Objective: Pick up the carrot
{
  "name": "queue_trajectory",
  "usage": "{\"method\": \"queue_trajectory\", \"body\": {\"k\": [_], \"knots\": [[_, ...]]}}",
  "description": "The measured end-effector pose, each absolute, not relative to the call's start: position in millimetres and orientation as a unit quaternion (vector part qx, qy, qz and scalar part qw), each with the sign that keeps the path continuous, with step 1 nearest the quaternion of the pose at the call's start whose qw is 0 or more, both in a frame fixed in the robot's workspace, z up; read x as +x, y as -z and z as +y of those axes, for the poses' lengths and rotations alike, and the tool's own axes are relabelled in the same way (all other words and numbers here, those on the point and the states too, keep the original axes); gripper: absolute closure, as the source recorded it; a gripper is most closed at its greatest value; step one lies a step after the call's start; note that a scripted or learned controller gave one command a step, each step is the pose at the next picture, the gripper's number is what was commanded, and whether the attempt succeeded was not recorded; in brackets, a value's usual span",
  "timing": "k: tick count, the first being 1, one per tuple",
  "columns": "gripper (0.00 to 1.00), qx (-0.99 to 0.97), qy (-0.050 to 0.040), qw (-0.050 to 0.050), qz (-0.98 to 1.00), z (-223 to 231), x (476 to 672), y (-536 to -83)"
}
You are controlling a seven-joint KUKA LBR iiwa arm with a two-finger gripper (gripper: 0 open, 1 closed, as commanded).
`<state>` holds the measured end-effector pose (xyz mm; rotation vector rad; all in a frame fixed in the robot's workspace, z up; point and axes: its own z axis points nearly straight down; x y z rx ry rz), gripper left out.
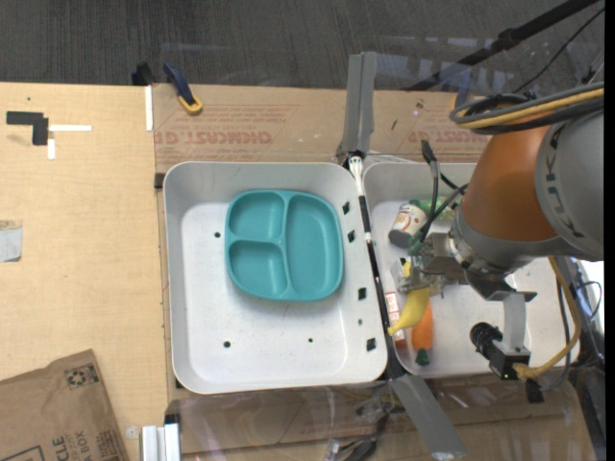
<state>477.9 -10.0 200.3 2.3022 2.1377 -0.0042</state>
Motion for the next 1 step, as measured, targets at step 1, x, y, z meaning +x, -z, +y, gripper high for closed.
{"method": "queue_trajectory", "body": {"k": [1], "knots": [[1.0, 0.754, 0.0025, -0.001, 0.656, 20.0, 476.9, -194.2]]}}
